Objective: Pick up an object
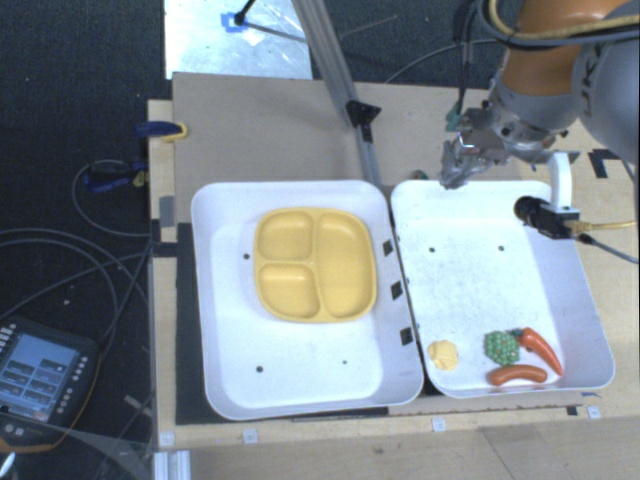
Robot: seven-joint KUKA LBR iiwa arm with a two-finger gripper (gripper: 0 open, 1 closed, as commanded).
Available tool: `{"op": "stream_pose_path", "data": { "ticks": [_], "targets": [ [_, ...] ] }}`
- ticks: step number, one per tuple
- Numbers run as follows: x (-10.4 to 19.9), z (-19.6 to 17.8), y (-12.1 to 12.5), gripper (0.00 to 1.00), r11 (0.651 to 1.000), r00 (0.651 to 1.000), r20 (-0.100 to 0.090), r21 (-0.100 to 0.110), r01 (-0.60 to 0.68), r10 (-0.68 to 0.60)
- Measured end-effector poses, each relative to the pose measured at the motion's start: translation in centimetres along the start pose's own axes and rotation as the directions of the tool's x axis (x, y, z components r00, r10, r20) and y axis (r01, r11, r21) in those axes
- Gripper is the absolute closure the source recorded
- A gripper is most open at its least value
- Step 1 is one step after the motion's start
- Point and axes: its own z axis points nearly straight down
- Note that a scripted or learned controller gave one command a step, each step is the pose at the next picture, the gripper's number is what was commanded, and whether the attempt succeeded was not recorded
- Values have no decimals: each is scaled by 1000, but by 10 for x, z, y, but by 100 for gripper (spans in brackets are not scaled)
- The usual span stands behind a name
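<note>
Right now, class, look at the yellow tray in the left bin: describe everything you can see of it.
The yellow tray is a rounded-square plate that looks like smooth plastic, divided by raised ridges into three compartments: two smaller ones on the left and a longer one on the right. It lies flat, slightly rotated, in the upper middle of the left bin. It touches only the bin floor.

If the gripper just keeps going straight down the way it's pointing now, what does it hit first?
Most likely bare floor at the far edge of the right bin, or its far rim. The gripper hangs over that edge, and depth is hard to judge. The toy food, including the carrot, lies at the near end, well off that line.
</note>
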Motion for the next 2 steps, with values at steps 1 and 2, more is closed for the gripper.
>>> {"op": "stream_pose_path", "data": {
  "ticks": [1,2],
  "targets": [
    [44,9,0,100,1000,1000,0,0,-1,1],
    [94,9,13,100,1000,1000,1,-3,0,0]
  ]
}}
